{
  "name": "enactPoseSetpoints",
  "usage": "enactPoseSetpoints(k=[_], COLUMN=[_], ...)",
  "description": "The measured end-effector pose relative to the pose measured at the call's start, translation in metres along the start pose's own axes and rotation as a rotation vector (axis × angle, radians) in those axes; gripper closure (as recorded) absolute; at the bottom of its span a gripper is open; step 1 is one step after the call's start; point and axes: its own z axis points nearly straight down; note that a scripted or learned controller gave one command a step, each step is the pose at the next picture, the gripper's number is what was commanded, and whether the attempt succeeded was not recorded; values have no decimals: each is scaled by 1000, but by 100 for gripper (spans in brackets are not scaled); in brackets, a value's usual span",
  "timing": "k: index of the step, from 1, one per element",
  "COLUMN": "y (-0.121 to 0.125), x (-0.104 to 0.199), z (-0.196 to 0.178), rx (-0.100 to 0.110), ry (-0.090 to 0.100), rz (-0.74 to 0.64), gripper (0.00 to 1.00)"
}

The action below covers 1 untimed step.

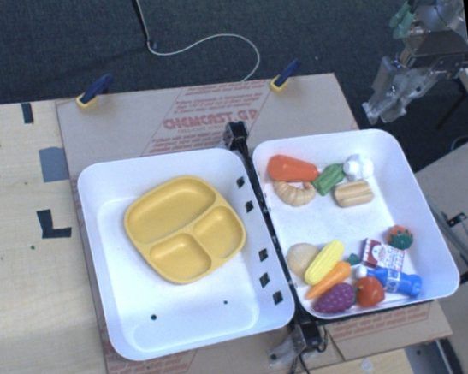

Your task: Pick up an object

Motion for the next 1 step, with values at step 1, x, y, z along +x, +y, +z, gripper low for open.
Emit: enactPoseSetpoints(k=[1], y=[-5], x=[52], z=[97], rx=[12], ry=[1], rz=[-4], gripper=[100])
